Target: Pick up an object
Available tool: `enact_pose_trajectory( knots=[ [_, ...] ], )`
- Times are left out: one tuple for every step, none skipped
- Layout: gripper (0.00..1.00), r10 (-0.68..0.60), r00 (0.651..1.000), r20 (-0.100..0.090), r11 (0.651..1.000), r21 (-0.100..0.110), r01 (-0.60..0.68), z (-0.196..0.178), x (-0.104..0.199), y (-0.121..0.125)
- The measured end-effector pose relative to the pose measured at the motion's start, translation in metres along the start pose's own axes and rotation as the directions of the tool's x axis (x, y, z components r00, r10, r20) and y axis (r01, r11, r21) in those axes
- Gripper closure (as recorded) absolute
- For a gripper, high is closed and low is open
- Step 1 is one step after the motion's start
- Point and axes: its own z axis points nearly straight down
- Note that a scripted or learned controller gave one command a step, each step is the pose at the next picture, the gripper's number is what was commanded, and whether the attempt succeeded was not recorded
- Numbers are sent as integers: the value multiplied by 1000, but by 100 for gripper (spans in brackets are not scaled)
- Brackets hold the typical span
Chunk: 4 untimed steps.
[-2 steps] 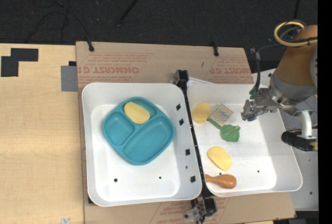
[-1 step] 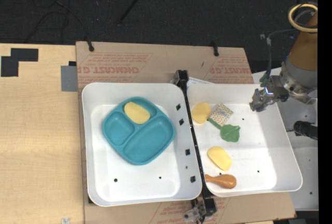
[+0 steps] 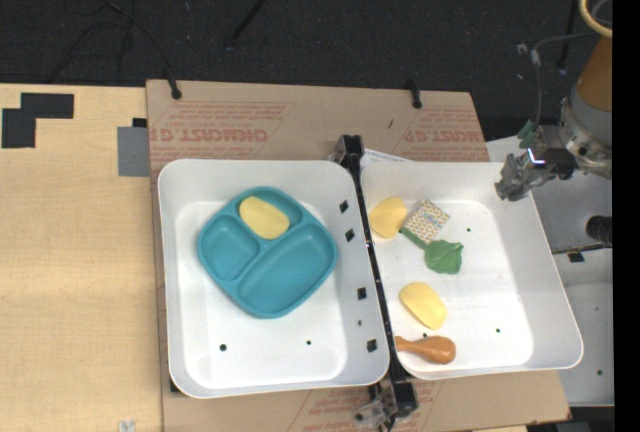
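**Inspector:** Begin at the near edge of the right bin (image 3: 520,345).

**Assistant:** A brown drumstick-shaped piece (image 3: 428,349) lies along the near wall, close to the divider. Just beyond it sits a yellow oval piece (image 3: 423,304), apart from the drumstick.

**Inspector:** Mid-bin?

**Assistant:** A green leafy piece (image 3: 441,254) lies with its stem pointing up-left, touching a small speckled card-like piece (image 3: 428,218). Just left of that card, against the divider side, rests another yellow piece (image 3: 388,216).

**Inspector:** The left bin (image 3: 200,350)?

**Assistant:** It holds a teal sectioned plate (image 3: 270,265), set at an angle. A yellow oval (image 3: 264,216) sits in the plate's far compartment.

**Inspector:** The tool?

**Assistant:** The gripper (image 3: 512,180) hangs above the far right corner of the right bin, well apart from every piece in it. Nothing is seen between its tips. How far they stand apart cannot be told; the parts are dark and small at this slant.

**Inspector:** Beyond that?

**Assistant:** Printed cardboard (image 3: 300,125) lies under both bins, with dark floor behind.
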Motion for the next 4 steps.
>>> enact_pose_trajectory(
  knots=[
    [100,-2,1000,-4,1000,7,2,7,52,-7],
    [100,-3,1000,-3,1000,6,3,14,109,7],
    [100,-3,1000,-3,1000,7,3,11,163,6],
    [100,-4,1000,-3,1000,6,4,10,217,12]
  ],
)
